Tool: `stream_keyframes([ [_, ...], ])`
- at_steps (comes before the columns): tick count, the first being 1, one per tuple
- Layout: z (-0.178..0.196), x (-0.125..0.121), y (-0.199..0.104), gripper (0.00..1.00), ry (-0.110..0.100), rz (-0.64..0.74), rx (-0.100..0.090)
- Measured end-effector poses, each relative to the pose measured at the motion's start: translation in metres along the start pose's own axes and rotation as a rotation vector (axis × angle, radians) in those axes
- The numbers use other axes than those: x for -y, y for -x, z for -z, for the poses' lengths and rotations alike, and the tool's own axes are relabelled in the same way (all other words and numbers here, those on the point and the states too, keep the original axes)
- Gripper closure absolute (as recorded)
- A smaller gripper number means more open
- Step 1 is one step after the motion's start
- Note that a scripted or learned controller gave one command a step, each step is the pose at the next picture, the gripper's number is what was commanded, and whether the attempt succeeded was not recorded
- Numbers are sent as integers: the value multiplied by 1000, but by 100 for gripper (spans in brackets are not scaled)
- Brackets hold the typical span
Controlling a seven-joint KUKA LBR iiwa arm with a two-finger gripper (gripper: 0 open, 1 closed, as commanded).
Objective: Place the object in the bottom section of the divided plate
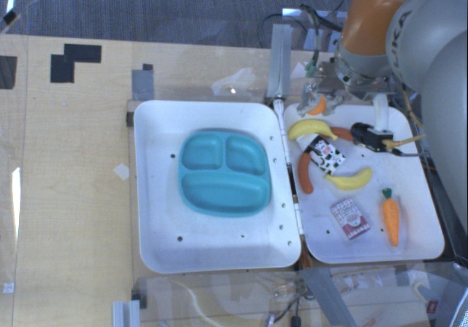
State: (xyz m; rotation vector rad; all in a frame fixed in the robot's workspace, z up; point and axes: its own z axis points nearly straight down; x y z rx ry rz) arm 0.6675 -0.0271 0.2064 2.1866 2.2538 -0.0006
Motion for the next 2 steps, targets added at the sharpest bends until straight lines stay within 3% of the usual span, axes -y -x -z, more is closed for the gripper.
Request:
stream_keyframes([
  [1,21,66,-69,100,0,214,-1],
  [2,21,66,-68,0,0,214,-1],
])
